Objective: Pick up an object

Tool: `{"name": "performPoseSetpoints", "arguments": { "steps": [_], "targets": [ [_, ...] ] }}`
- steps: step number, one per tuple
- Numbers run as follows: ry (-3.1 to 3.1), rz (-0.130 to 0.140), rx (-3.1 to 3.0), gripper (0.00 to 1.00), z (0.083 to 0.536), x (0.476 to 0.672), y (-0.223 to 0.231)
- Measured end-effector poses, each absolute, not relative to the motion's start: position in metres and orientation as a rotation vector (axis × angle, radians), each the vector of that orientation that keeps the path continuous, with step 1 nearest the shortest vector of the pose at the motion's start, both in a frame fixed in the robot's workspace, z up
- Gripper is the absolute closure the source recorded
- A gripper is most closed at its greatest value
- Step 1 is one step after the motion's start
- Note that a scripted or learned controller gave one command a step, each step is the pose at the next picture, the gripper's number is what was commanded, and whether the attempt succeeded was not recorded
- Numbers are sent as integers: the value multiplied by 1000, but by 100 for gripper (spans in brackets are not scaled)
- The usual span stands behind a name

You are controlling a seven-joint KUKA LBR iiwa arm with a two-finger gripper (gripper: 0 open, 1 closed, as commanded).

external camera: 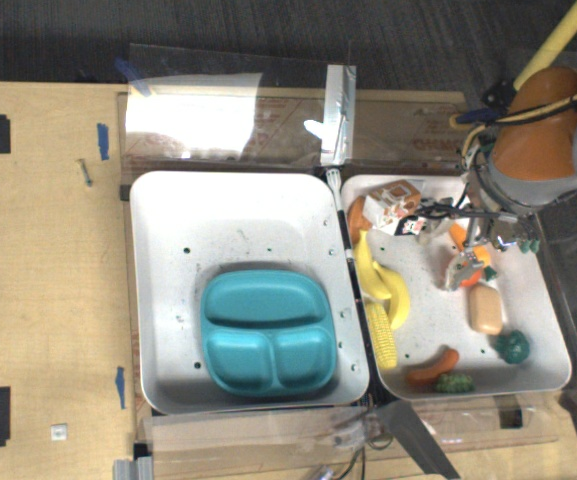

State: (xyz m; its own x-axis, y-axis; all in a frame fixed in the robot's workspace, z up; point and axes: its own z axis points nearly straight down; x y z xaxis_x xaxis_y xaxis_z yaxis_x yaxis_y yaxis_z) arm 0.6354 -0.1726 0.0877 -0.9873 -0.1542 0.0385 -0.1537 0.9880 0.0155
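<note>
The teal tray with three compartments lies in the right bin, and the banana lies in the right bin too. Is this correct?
Not quite. The camera view shows the teal tray in the left bin; the banana does lie in the right bin.

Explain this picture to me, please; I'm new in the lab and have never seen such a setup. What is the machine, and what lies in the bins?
One camera looks down at a slant on a bench with two shallow white bins. The grey and orange shape at the right is a robot arm; its gripper hangs low over the right bin. Whether it holds anything cannot be told from here. That bin has toy food: a banana, a corn cob, a bread roll, a sausage, a dark green ball and a snack packet. The left bin has a teal divided tray.
</note>
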Motion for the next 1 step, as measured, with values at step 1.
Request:
{"name": "performPoseSetpoints", "arguments": {
  "steps": [1],
  "targets": [
    [-3139, -5, 235, 100, 101, 644, -173]
  ]
}}
